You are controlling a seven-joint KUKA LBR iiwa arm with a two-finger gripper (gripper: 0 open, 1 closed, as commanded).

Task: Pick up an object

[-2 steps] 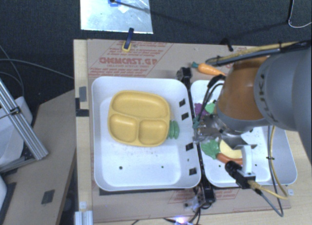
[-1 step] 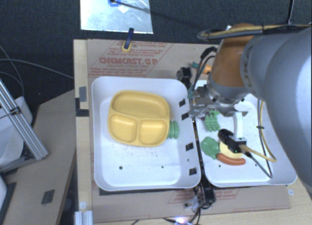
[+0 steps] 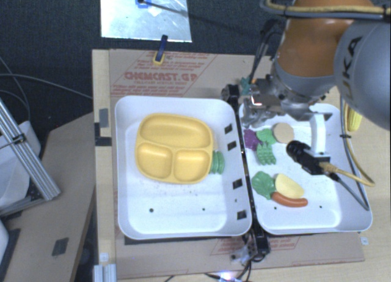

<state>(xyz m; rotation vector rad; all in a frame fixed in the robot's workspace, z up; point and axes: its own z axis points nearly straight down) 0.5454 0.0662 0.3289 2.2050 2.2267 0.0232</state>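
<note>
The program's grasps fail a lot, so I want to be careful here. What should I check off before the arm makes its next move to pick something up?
1. Gripper is over the right bin: ok, near its upper left corner.
2. Finger state readable: cannot tell, the wrist hides them.
3. Already holding something: cannot tell.
4. Targets in reach in the right bin: ok. A purple toy, a green toy, a tan disc, a green leafy piece, a yellow piece and a sausage-like piece lie there.
5. Targets well separated: not ok; purple and green toys touch, and the lower three are clustered.
6. Left bin: ok, the yellow divided plate lies flat.
</note>
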